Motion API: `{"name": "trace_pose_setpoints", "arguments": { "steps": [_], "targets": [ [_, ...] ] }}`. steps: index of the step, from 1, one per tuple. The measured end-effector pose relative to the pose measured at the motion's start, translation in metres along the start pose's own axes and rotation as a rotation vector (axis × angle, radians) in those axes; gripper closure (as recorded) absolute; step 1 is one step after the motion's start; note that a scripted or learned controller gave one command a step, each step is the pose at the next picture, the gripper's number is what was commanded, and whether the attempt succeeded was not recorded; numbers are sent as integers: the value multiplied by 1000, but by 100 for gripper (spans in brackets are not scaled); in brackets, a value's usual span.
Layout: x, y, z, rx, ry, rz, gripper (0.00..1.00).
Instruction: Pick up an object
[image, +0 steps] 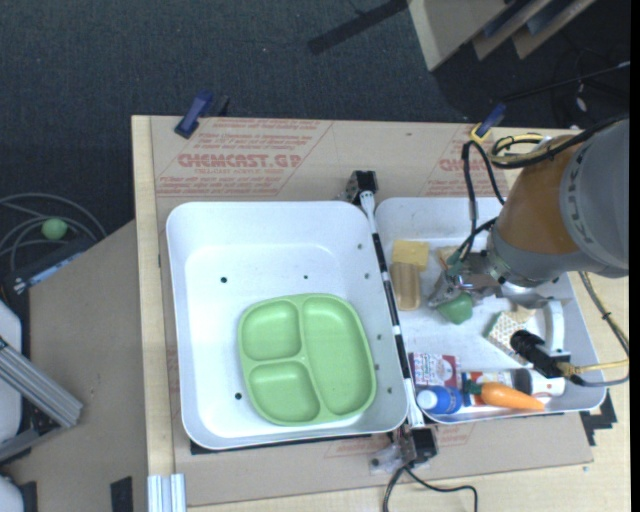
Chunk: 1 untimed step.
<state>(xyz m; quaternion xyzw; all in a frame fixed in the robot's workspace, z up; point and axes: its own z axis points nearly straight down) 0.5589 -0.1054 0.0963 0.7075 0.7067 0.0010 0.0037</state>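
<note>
In the camera view, the grey arm (560, 210) with its orange band is reaching in from the right and is covering much of the right bin (420, 212), so the far right corner of that bin is sitting hidden under it. The pincer (455, 288) is pointing down over the middle of this bin. Its tip is showing as a small metallic tangle, and I cannot tell whether it is standing wide, narrow, or closed on anything. A small green thing (457, 310) is lying right at the pincer's near side, so close that touching or apart is hard to judge, and its shape is too blurred to name. Just to the pincer's left a tan block (408, 270) is lying along the bin's wall. To the pincer's right and a little nearer the camera, a speckled pale piece (508, 328) is peeking out, partly covered by the wrist. Nearer the camera, along the bin's front edge, a red and white packet (433, 368), a blue-capped bottle (442, 401) and an orange carrot (512, 397) are crowding together. Well to the pincer's left, the left bin (260, 235) is holding a green divided plate (305, 358). Both bins are resting on the brown tabletop (250, 160).
</note>
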Motion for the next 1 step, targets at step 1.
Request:
{"name": "trace_pose_setpoints", "arguments": {
  "steps": [1],
  "targets": [
    [56, -29, -90, 4, 5, -3, 100]
  ]
}}
